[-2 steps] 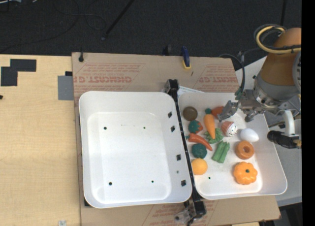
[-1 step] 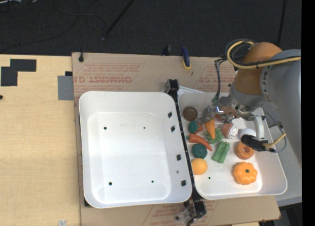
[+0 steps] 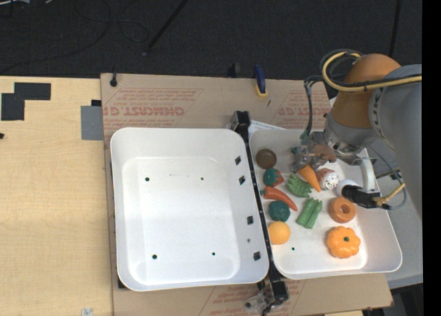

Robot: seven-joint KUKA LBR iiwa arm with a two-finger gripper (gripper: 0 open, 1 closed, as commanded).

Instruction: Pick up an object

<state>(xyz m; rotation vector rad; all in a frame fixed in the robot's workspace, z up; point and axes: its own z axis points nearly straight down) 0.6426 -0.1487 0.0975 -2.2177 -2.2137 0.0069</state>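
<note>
gripper low in right bin, carrot just below

The arm is smooth, rounded grey, with a bulbous orange band above the wrist. A yellow-and-black cable loops beside the band. Below it the end effector is a cluster of dark grey metal parts, with a black cylindrical piece jutting nearby.

Upside-down red print on cardboard sheet
</note>
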